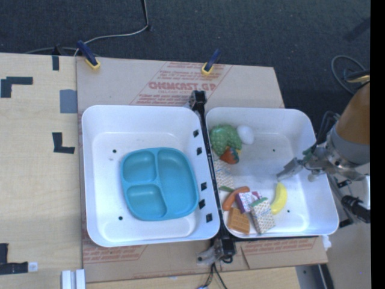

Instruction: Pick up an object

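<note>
White bins [144, 116], two; one blue tray [159, 182], one banana [279, 198]; fingers [287, 170] spread, released.

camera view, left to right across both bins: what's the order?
blue divided plate → green leafy toy → white ball → banana → end effector. Skipped the pile by the carrot; those overlap too much to order.

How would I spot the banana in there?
Look in the right-hand white bin, toward its near right corner. The banana lies just right of a cluster of small toy foods; it is the only plain yellow, curved piece, just below the gripper.
</note>
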Controlling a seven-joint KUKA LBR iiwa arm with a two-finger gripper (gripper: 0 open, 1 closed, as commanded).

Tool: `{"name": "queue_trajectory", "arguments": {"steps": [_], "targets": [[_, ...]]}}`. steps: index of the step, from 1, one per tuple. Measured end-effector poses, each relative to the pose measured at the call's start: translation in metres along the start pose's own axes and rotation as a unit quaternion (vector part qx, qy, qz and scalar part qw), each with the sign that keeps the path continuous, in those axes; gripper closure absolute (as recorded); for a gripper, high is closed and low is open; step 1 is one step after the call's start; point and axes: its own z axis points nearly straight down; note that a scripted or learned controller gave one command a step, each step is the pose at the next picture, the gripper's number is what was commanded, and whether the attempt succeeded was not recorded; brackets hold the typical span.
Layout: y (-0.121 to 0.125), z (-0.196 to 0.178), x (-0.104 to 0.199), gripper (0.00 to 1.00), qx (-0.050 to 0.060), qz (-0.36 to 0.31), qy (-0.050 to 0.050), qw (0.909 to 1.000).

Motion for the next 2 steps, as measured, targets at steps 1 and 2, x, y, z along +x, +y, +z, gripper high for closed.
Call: {"name": "queue_trajectory", "arguments": {"steps": [1,2], "targets": [[-0.0110,0.0649,0.0332,0.00,-0.002,0.000,0.000,1.0000],[-0.0103,0.0550,0.0321,1.00,-0.004,0.000,-0.002,1.0000]]}}
